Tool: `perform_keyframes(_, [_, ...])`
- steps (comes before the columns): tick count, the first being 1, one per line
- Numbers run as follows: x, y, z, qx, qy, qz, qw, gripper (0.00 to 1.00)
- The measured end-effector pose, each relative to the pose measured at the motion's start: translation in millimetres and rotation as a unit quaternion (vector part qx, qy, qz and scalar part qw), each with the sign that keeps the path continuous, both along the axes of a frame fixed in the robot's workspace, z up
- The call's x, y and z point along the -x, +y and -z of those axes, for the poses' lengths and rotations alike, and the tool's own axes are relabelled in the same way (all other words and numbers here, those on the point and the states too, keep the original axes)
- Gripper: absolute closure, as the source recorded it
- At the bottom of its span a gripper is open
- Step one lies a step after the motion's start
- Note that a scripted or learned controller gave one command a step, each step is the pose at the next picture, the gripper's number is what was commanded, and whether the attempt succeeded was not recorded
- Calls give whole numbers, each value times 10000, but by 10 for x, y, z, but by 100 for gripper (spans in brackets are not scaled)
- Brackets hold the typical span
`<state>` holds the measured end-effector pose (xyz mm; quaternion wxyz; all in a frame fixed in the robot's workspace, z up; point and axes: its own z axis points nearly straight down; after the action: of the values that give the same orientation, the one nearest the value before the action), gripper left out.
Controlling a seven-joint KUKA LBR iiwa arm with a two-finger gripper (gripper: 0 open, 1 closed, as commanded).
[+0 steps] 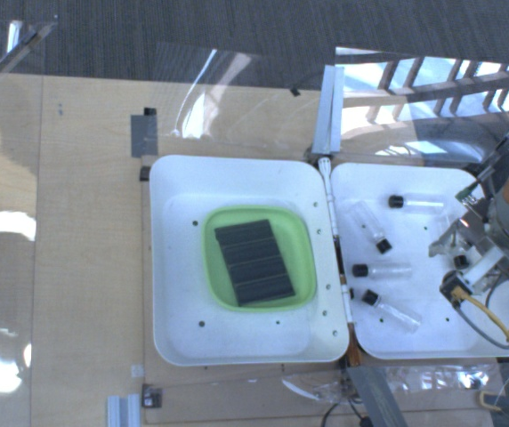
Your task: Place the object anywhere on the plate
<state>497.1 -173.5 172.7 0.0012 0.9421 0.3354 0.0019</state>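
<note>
Nearest the camera, the right-hand shallow white bin (432, 350) holds the scattered clear plastic vials with black caps: one (390, 307) by the front edge, one (381, 269) just above it, one (372, 230) mid-bin and one (415, 203) at the far side. These are the candidates to move, and none is on the plate yet. They look light, stiff, smooth and round, so I judge they'll roll or slip; pinching across the body near the cap seems safest. The gripper (461, 254) hangs over that bin's right side, well apart from the vials; I cannot tell how it is set. Across the divider, the left-hand white bin (174, 265) carries the square lime-green plate (303, 256) with a dark ribbed rectangular block (254, 261) on it. Free green margin is narrow all round, and the bin walls between must be cleared.
</note>
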Motion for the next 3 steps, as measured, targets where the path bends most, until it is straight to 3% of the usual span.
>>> perform_keyframes(1, [78, -224, -1228, 10, -20, 452, 9990, 0])
perform_keyframes(2, [53, -214, -1326, 29, -39, 398, 9992, 100])
perform_keyframes(3, [92, 410, -165, -9, 15, 189, 9998, 100])
